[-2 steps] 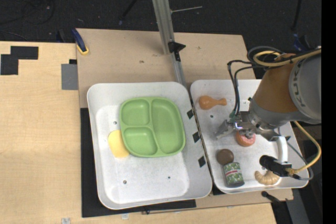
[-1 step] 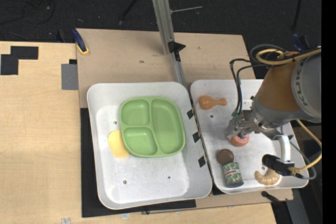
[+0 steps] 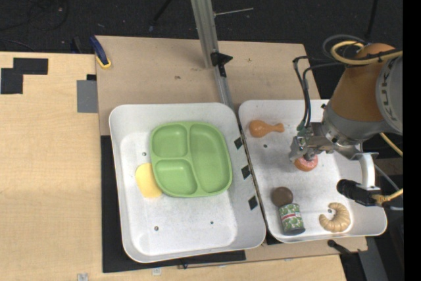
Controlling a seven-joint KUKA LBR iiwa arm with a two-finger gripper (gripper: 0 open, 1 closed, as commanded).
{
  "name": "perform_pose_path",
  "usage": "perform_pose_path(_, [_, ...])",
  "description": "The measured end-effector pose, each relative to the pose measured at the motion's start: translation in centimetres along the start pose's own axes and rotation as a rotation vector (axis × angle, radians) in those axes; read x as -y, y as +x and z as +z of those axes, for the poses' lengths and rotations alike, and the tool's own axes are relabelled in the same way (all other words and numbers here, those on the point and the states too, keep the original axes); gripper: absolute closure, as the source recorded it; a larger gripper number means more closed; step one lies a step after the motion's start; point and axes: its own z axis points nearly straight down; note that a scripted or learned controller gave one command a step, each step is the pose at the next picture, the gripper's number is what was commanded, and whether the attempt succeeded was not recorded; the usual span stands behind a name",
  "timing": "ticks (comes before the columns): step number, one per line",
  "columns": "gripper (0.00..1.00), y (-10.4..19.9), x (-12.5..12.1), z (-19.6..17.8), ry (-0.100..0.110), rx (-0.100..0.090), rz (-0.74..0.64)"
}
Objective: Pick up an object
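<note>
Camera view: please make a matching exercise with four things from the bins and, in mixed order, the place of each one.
Things:
1. green divided plate
2. yellow object
3. croissant
4. small can

Places:
A. right bin, near its front right corner
B. left bin, tucked against the plate's left edge
C. middle of the left bin
D. right bin, just in front of a brown round piece

Pairs: 1-C, 2-B, 3-A, 4-D
</note>
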Motion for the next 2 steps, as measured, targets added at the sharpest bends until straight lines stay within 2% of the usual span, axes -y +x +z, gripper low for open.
perform_pose_path(2, [1.0, -0.5, -0.9, -9.0, -0.001, 0.001, 0.0])
